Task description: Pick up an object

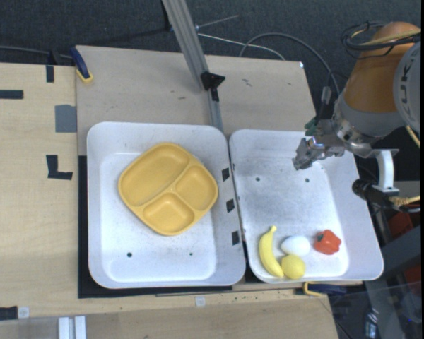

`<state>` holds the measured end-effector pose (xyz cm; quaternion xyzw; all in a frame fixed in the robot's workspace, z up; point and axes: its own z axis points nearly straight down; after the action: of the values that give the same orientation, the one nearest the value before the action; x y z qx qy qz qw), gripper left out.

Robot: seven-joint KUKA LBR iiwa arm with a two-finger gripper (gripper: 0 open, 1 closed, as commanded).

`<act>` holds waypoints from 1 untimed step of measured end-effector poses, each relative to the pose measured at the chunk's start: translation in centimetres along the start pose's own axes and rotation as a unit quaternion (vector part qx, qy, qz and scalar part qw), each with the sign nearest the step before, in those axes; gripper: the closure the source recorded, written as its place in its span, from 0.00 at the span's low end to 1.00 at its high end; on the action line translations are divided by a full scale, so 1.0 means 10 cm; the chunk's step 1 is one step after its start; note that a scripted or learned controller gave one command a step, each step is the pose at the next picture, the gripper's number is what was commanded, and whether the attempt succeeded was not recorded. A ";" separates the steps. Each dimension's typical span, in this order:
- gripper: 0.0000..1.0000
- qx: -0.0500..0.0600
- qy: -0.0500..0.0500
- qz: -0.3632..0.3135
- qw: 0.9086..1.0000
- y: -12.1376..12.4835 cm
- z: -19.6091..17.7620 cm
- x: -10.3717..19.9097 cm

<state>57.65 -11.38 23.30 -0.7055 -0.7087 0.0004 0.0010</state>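
Listing stock, we log the gripper (305, 155) poised over the right bin (290, 196)'s far end, nothing between its tips. Banana (269, 253), white egg (295, 245), lemon (293, 266) and red pepper (327, 241) cluster at the near edge, well apart. A yellow divided plate (168, 188) occupies the left bin (106, 210).

A pale wooden bench (162, 90) stood on dark carpeted floor (92, 9). Black tape marks (56, 167) lay on the bench's left part. A grey metal rail (187, 37) slanted across its far edge, and thin cables (268, 42) trailed on the carpet beyond it.
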 end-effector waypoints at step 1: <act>1.00 0.001 0.000 -0.001 1.000 -0.11 0.10 0.59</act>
<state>56.53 -5.47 22.33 -0.7047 -0.7095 0.0006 0.0019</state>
